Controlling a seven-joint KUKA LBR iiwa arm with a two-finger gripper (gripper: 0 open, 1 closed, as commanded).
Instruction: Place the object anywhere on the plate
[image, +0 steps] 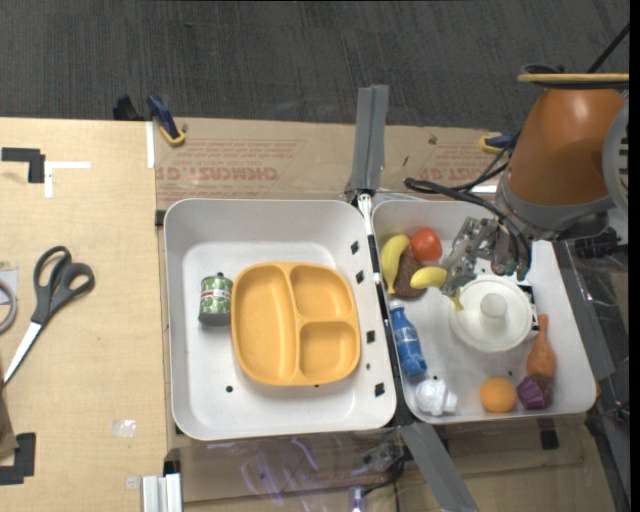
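Observation:
A yellow plate (296, 324) with three compartments lies in the left bin (190, 390), with nothing on it. My gripper (462, 268) hangs over the right bin (570, 400), just right of a small yellow banana (428, 278) and at the upper left of a white lidded pot (491, 314). I see nothing held in it. Another banana (393, 255), a brown item (407, 274) and a red tomato (426, 244) lie close together to the gripper's left.
A green can (215, 298) lies against the plate's left edge. The right bin also holds a blue bottle (406, 341), a white ball (433, 397), an orange (498, 395), a purple item (533, 392) and an orange gourd (541, 352). Scissors (45, 295) lie on the bench at left.

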